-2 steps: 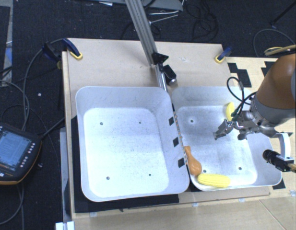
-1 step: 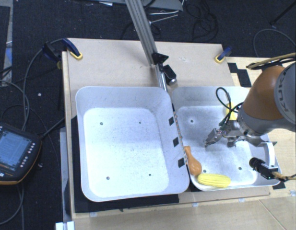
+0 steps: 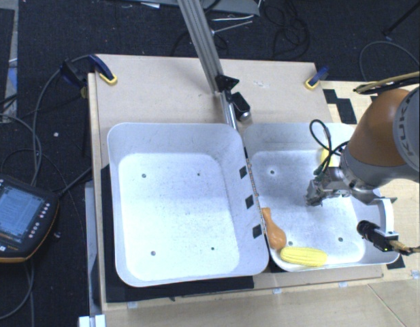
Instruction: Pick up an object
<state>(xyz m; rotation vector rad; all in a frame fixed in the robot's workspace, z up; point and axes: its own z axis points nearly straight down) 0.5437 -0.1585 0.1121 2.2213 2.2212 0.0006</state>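
While the arm (image 3: 390, 138) reaches in from the right over the right bin (image 3: 291, 165), we see its gripper (image 3: 318, 196) low above that bin's floor, near the middle. We cannot tell how the gripper stands, since its tip is a dark blur. We count two bins; the left bin (image 3: 172, 203) sits beside the right one. In the right bin we count three things: a yellow corn cob (image 3: 305, 256) lying along the near wall, an orange-brown piece (image 3: 273, 231) just beside it against the left wall, and a small yellow object (image 3: 325, 157) largely hidden behind the wrist and its black cable (image 3: 322, 133). Both near objects lie apart from the gripper. A slanted metal pole (image 3: 204, 39) crosses above the bench (image 3: 162, 90).
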